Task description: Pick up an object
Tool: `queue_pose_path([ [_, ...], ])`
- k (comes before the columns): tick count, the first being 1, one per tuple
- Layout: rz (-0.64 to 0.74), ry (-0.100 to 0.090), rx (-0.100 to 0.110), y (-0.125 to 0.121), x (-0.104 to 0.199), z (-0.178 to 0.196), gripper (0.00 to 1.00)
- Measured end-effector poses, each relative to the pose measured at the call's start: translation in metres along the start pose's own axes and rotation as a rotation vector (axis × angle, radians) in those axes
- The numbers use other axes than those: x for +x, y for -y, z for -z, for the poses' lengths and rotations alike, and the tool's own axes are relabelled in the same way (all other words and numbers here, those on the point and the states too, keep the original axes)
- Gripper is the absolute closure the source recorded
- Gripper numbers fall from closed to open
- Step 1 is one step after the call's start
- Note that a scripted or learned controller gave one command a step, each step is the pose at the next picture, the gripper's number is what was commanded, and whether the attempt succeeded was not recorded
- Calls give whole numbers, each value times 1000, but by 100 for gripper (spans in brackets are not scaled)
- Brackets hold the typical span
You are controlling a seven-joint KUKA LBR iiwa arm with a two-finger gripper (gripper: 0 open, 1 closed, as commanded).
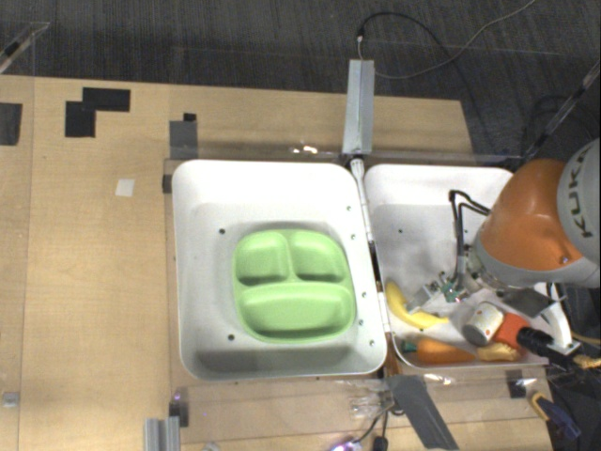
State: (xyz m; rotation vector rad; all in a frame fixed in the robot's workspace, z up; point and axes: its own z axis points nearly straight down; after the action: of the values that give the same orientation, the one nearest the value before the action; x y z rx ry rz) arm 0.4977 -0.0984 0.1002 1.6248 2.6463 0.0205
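Over the right bin [413,191], my arm [535,224] hangs low above a pile of toy food in the near corner: a banana [409,310], a carrot [443,351] and a grey can [481,324]. I cannot tell the state of the claw [449,287] from here. I judge the banana light, stiff and slick, best taken across its middle. A green tray [293,283] sits in the left bin [202,252]. No writing is legible.

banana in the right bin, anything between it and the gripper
Nothing visible blocks it. The gripper hangs just above and right of the banana, with bare bin floor between. The carrot lies below the banana, off that line.
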Motion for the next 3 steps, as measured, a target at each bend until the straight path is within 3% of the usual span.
queue_pose_path([
  [1,-288,-8,8,2,-2,-1,0],
  [2,17,-21,24,-7,26,86,0],
  [3,-6,-10,19,32,-77,-11,0],
])
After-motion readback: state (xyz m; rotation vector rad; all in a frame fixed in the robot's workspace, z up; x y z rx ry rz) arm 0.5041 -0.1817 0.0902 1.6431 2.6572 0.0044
